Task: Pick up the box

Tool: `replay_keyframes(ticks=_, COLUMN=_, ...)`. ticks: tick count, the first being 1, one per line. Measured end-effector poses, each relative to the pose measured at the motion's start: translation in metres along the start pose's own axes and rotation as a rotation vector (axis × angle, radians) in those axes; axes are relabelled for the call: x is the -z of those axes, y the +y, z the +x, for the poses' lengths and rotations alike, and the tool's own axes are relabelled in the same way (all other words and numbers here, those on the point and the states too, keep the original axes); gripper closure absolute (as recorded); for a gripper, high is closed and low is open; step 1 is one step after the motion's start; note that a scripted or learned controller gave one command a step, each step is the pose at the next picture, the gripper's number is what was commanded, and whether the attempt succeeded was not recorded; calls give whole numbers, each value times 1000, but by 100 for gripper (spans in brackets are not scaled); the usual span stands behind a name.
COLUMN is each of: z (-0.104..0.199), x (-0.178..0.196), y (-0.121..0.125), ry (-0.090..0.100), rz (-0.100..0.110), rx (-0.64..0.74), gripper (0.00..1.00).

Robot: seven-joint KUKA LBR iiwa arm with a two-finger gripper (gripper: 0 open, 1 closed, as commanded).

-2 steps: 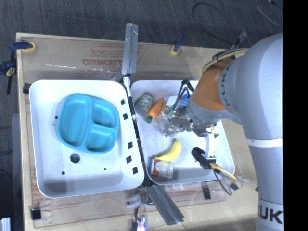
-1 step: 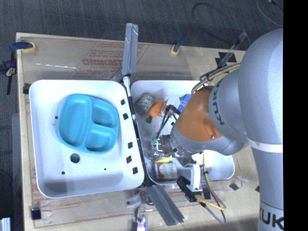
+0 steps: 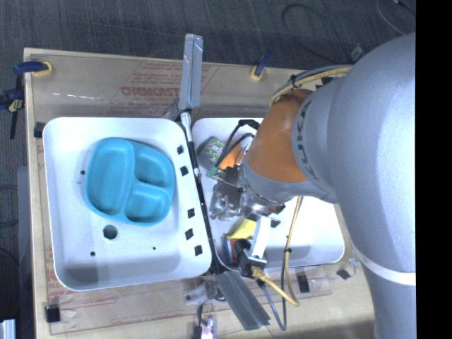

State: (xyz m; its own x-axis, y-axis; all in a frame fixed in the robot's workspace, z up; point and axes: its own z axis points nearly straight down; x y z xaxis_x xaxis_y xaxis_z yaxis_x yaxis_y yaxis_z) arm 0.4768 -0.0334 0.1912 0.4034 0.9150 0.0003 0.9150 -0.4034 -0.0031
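Camera view: end effector (image 3: 229, 202) hangs over the small yellow box (image 3: 244, 229), grip state unclear; reach step, needs lowering next.

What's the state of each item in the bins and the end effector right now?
Blue tray: lying flat in left bin, untouched.
Yellow box: in right bin, partly under the arm.
End effector: down in right bin, above the yellow box; no grasp visible.
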Motion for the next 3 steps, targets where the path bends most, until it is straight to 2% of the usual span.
replay_keyframes(ticks=1, z=49, x=32, y=-22, ry=-1, rz=2, rx=-545, gripper=100)
replay_keyframes(ticks=2, z=76, x=13, y=-35, ry=-4, rz=8, rx=-746, gripper=100)
replay_keyframes(ticks=3, z=78, x=21, y=-37, ry=-8, rz=15, rx=-736, gripper=100)
